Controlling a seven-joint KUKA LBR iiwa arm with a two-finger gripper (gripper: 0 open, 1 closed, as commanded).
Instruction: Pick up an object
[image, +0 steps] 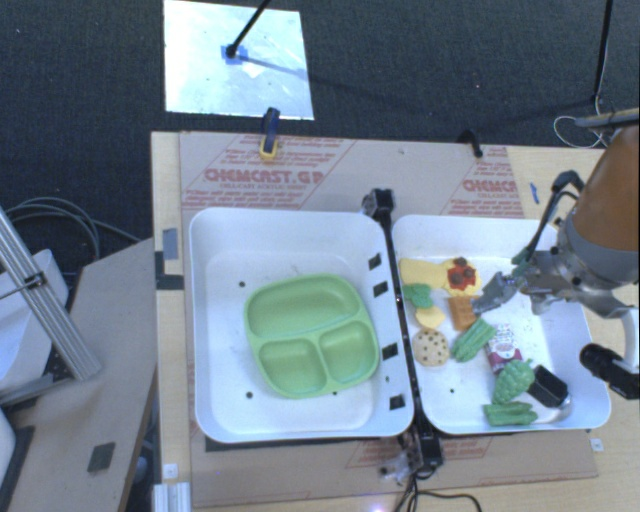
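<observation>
Camera view, from above. 
— Where is the gripper (497, 292)?
— Low over the right bin (430, 232), reaching in from the right. Whether it grips anything cannot be told.
— What lies near it?
— Toy food: an orange piece (461, 312) just left of the tip, a green pickle (472, 339) below it, a cookie (431, 347) further left, a yellow slab (424, 272) above.
— And the left bin (220, 250)?
— It holds a green divided plate (310, 333).

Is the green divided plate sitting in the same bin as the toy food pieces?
No. The green divided plate lies in the left bin; the toy food pieces lie in the right bin.
</observation>
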